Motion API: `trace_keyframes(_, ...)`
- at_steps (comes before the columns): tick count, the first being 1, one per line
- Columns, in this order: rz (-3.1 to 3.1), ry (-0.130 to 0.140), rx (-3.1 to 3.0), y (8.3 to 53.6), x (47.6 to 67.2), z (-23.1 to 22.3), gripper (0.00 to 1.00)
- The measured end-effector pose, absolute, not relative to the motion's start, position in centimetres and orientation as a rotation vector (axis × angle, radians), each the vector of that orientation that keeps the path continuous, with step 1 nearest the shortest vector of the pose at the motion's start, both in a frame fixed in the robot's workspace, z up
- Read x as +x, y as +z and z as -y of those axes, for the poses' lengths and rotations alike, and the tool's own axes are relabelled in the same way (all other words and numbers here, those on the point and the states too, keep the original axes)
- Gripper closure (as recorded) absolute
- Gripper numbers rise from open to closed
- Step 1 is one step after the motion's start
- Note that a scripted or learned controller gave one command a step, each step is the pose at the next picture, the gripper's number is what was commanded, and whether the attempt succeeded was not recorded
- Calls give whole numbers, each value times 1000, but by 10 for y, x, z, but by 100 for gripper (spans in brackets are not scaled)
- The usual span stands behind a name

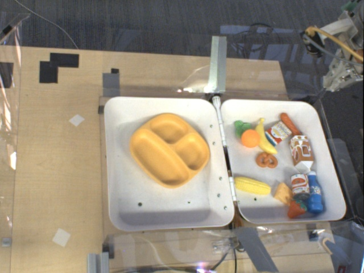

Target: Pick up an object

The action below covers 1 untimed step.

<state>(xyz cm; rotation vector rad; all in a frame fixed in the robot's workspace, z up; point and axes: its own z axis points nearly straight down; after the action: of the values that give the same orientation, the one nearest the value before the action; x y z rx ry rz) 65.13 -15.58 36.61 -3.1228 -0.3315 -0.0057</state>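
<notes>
At the upper right of the camera view, the gripper point(341, 75) is seen well apart from the shallow white right bin point(324, 152); its state cannot be told. A yellow plastic corn cob point(252, 185) lies there. Approach is judged pending; descent is required.

Both bins white: left bin point(122, 203), right bin point(324, 124). Yellow-orange divided plate point(169, 149) in left bin. In right bin: orange ball point(249, 138) w/ green piece point(241, 127) at its 11 o'clock, yellow banana point(265, 139), yellow corn cob point(252, 185), brown pretzel point(266, 160), blue bottle point(314, 197) w/ white cap at 5 o'clock, red-white cartons point(300, 150).
</notes>
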Motion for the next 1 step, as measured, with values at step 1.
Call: trace_keyframes(1,358,-5,-3121,359,661,149,100)
